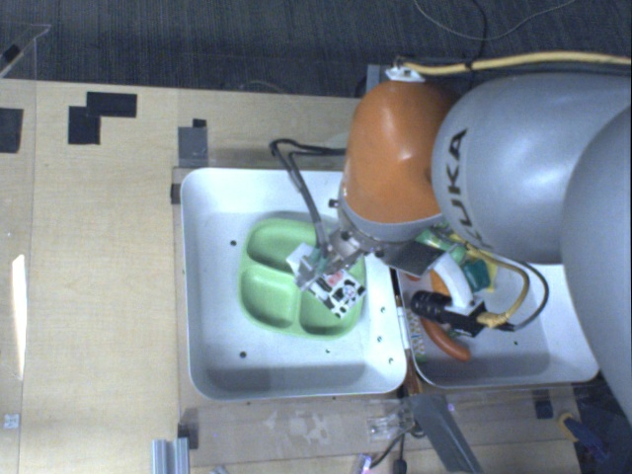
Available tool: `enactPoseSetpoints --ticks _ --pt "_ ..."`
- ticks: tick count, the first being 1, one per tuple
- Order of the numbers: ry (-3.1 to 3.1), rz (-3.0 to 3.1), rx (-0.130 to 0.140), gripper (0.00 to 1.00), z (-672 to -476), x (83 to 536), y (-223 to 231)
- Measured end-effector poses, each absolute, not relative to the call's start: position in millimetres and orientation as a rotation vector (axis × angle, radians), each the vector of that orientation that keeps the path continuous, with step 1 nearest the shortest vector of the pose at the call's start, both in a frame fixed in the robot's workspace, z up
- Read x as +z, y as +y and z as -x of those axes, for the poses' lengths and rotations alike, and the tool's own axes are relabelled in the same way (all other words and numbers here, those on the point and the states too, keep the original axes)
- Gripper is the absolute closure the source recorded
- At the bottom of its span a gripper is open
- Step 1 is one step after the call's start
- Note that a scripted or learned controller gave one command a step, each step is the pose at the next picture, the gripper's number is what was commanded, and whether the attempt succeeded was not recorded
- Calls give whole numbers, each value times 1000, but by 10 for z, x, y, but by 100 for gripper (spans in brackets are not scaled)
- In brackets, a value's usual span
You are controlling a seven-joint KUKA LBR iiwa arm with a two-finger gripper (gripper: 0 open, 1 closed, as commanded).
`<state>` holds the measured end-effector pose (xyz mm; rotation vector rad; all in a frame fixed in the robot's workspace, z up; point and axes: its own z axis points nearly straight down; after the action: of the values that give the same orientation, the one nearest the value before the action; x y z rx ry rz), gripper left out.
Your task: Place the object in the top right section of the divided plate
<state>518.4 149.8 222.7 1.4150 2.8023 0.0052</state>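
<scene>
Stretched in over the plate (pixel 269 270) from its right: arm (pixel 513 166), its orange band above the plate's far right edge. Held the green plate near its middle: left bin (pixel 212 304). Lay just right of the plate, under the arm: right bin (pixel 558 358). Hung low over the plate's right side: hand (pixel 322 263). Could not tell whether apart, together or clamped. Sat at the hand's tip, over the plate's right part: object (pixel 341 294), small, white with dark marks. Could not tell whether hung or rested on the plate. Judged as the placing step, near its end. Called next for checking the section beneath, then a clean release and a straight lift clear of the plate.
</scene>
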Motion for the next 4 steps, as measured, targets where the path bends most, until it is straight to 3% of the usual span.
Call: enactPoseSetpoints --ticks 1,2,3,4 --pt "2677 -1637 5 100 -5556 2413 779" --pt "2712 -1580 5 100 -5908 2140 1478" --pt "2847 -1320 5 100 -5220 2026 868" --pt "2851 -1307 7 100 -5740 2393 1091"
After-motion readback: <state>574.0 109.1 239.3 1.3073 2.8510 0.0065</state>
